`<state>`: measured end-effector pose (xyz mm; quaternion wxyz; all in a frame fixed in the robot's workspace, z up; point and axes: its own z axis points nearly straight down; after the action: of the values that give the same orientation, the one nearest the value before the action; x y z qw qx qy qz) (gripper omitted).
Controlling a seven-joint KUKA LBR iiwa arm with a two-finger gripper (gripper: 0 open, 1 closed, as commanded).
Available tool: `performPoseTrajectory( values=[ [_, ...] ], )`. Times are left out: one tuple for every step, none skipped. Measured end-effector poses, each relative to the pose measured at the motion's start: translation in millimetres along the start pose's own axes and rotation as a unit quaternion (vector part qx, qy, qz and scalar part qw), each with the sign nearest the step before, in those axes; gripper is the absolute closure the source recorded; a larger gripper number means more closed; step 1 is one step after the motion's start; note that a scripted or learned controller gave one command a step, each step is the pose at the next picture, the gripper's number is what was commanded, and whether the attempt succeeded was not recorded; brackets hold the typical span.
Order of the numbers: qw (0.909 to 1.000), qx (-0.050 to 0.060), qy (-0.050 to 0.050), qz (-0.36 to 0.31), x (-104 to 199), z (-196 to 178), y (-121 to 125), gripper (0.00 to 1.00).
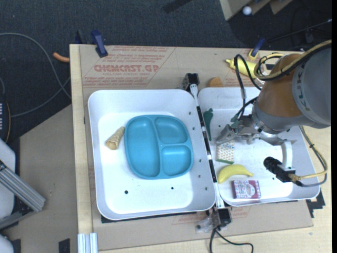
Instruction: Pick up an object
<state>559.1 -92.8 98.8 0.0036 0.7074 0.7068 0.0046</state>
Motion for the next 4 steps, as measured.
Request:
performPoseTrajectory(
  values=[
    [1.0, 0.0, -0.001, 0.0, 0.8, 9.7, -44.8, 0.0],
    [1.0, 0.003, 0.0, 0.0, -6.9, 10.9, -10.5, 0.0],
    [1.0, 0.0, -0.002, 0.0, -7.1, 0.0, -8.9, 1.0],
    [1.0, 0.0, -0.002, 0.0, -7.3, 0.2, -9.1, 0.0]
  ],
)
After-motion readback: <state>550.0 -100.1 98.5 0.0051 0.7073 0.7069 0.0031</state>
